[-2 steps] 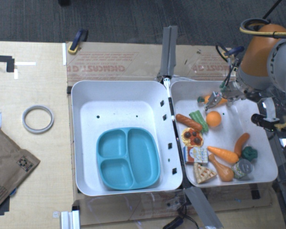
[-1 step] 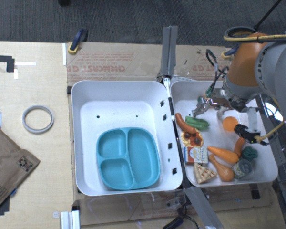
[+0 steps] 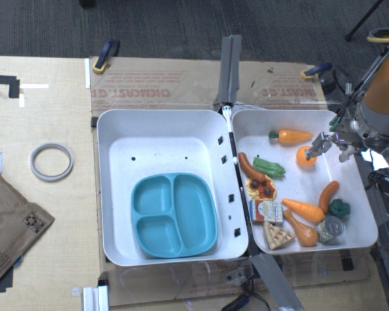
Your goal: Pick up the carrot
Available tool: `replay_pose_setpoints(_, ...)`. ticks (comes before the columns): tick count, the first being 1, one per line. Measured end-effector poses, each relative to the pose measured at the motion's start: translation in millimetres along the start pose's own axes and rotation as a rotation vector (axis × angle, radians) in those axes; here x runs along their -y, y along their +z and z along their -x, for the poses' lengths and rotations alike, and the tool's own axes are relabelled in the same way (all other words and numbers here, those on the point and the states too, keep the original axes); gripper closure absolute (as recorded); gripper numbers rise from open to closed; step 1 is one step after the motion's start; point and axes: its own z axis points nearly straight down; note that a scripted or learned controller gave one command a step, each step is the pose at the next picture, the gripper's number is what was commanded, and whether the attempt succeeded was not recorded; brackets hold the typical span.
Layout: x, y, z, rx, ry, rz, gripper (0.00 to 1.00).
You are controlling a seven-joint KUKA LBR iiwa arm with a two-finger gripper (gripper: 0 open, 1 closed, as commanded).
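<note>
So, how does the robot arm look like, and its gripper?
The arm at the right edge has an orange, rounded section above a grey wrist. Thin dark cables run along the wrist. The gripper is small, grey and metallic, with slim fingers and light, shiny parts. No markings can be read on it.

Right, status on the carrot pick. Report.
Gripper over right bin, nothing seen held. Nearest carrot loose at bin's back. Small orange piece beside gripper.
</note>
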Motion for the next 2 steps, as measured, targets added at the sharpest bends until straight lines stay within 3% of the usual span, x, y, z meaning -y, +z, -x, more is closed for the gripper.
replay_pose_setpoints(1,-25.0,66.8,1.3,-0.007,0.273,-0.004,0.00)
replay_pose_setpoints(2,-24.4,57.5,5.2,-0.002,0.274,-0.003,1.00)
